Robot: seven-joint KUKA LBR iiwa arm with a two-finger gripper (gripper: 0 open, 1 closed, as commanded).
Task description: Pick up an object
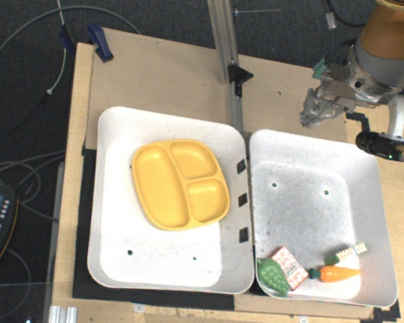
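Hanging above the worktop (169, 77) beyond the right bin (307, 210), the gripper (316, 114) is holding nothing; its spread is too blurred to tell. A carrot (337, 274), a patterned packet (289, 266) with unreadable print and a green item (272, 274) are lying along that bin's near edge. The arm (401, 36) is being cut off by the top edge.

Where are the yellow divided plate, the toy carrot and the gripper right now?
yellow divided plate (179, 185): camera view, centre where the dividers meet.
toy carrot (338, 274): camera view, orange body.
gripper (312, 118): camera view, at the fingertips.
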